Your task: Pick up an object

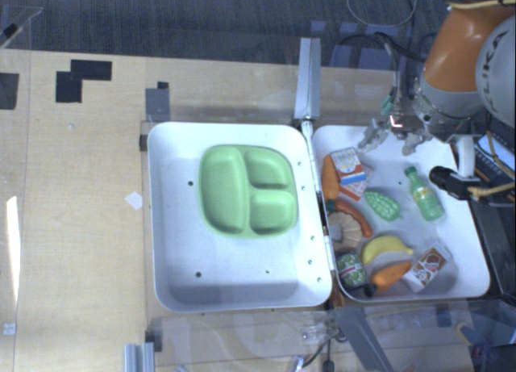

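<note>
Your left bin (173, 225) carried just a green tray (246, 189). The toys, a green bottle (423, 198) among them, lay ungrasped in the right bin (472, 269); your hand (393, 133) hovered wide and empty over its far edge.

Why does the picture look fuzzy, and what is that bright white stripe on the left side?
In the camera view everything is a bit soft and grainy, so the small toys in the right bin, like the green bottle, have blurry edges. The white stripe is glare on the bench. The green tray casts a faint shadow in the left bin. The hand looks smeared.
</note>
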